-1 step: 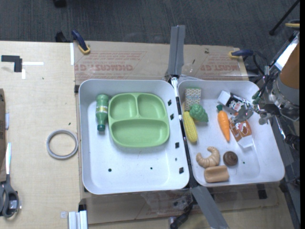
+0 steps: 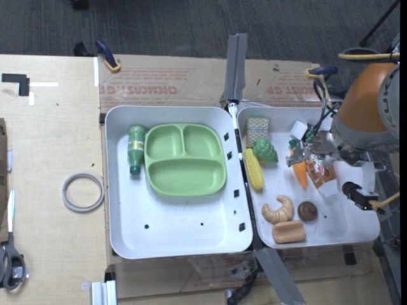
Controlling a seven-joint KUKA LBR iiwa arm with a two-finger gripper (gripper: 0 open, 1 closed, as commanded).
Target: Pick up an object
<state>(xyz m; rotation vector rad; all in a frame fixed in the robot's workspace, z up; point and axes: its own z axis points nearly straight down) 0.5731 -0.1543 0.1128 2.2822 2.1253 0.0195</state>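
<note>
We noted a roll of tape [image 2: 82, 191] on the bench [image 2: 51, 138] at far left, scissors [image 2: 11, 259] below it near the edge. The left bin [image 2: 175, 237] held a green bottle [image 2: 135, 149] lying just beside a green divided plate [image 2: 186, 159]. The right bin [image 2: 337, 234] held a patterned packet [image 2: 257, 129] at the top, a green broccoli-like toy [image 2: 265, 152] under it, and a corn cob [image 2: 254, 169] along the left wall. Lower down sat a croissant [image 2: 278, 209], a tan bread piece [image 2: 289, 232] touching it, and a dark brown round thing [image 2: 308, 211] just beside. Right of those we saw an orange carrot-like toy [image 2: 300, 173] and an orange-red packet [image 2: 320, 172], close together. The gripper [image 2: 310, 150] hung just above the carrot toy and packet; whether it was spread, closed or pinching anything we could not tell. The arm [image 2: 372, 107] came in from the right.
</note>
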